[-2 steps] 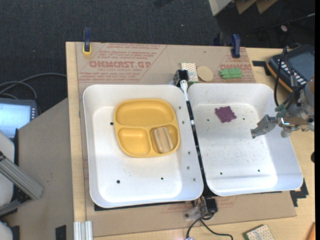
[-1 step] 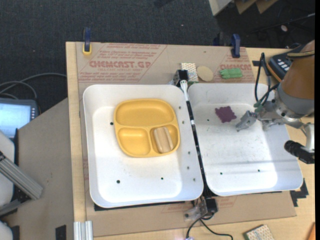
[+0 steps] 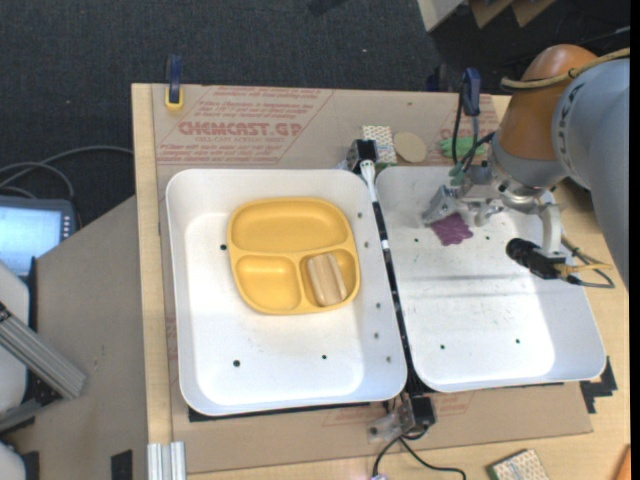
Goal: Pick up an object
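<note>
Fingers of the gripper (image 3: 452, 208) sit low in the right bin (image 3: 500, 338), upper right of the frame — whether apart or closed cannot be told. Purple object (image 3: 453, 231) lies just below them, seemingly not gripped. Step judged: approach to grasp; next move calls for descent onto it, then closing.
</note>
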Robot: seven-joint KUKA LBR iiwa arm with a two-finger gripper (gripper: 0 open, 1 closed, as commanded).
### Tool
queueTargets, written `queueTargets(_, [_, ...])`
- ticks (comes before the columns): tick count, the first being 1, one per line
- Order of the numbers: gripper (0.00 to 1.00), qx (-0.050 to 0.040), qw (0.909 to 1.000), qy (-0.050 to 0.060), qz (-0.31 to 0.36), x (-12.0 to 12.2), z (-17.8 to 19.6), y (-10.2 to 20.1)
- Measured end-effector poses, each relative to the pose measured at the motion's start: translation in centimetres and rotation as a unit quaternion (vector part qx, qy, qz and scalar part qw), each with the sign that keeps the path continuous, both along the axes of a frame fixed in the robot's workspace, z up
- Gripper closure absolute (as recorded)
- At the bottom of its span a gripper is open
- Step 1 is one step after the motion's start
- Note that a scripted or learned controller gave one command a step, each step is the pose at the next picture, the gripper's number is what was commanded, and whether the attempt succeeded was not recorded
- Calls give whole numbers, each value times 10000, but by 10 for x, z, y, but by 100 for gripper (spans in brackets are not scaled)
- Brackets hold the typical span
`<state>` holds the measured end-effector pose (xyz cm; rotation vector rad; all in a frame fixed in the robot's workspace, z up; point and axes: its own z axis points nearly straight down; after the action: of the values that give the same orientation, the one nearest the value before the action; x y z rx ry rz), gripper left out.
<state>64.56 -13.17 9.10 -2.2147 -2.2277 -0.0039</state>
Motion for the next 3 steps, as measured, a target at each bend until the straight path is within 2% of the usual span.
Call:
queueTargets(1, [0, -27, 10000, -10, -43, 21, -6, -49])
queueTargets(2, [0, 16, 10000, 17, 9, 22, -6, 40])
queueTargets(3, [0, -39, 10000, -9, -61, 20, -6, -49])
